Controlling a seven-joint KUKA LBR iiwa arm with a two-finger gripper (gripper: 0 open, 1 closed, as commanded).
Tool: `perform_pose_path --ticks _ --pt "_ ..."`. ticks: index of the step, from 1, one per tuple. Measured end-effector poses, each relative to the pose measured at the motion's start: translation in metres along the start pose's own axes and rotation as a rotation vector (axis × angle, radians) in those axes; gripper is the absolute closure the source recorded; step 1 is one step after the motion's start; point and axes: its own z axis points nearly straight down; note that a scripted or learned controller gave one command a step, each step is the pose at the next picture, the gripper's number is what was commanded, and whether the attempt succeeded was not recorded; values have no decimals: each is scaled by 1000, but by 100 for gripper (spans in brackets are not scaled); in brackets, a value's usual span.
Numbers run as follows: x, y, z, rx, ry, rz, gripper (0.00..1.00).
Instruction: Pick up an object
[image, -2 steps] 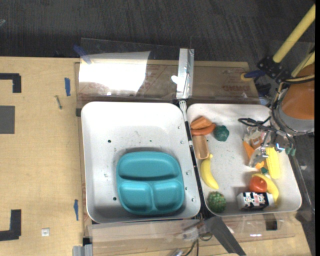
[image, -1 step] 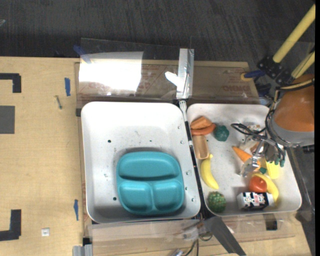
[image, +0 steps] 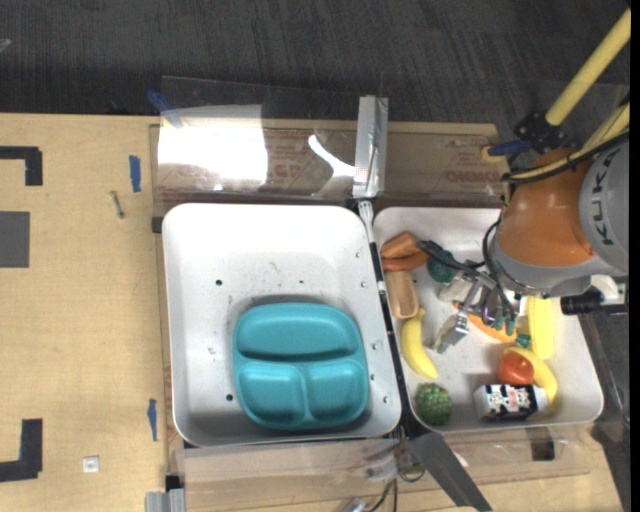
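Note:
My gripper (image: 452, 330) hangs low over the middle of the right bin (image: 590, 405), under the orange wrist band (image: 540, 225). It is just right of a yellow banana (image: 412, 345) and left of an orange carrot-like piece (image: 490, 326). No object can be seen held in it. Around it lie a tan wooden block (image: 402, 293), a brown and orange item (image: 403, 250), a dark teal piece (image: 441, 268), a red tomato-like toy (image: 517, 366), a black-and-white can (image: 508, 400), a green ball (image: 433, 401) and a second yellow piece (image: 542, 330).
The left bin (image: 200, 260) holds a teal divided plate (image: 300, 365) at its near side. A metal divider (image: 370, 150) stands behind the wall shared by the bins. The arm covers the right bin's far right corner.

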Motion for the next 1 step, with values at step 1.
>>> perform_pose_path --ticks 1 --pt "-65 36 0 15 24 -135 0"
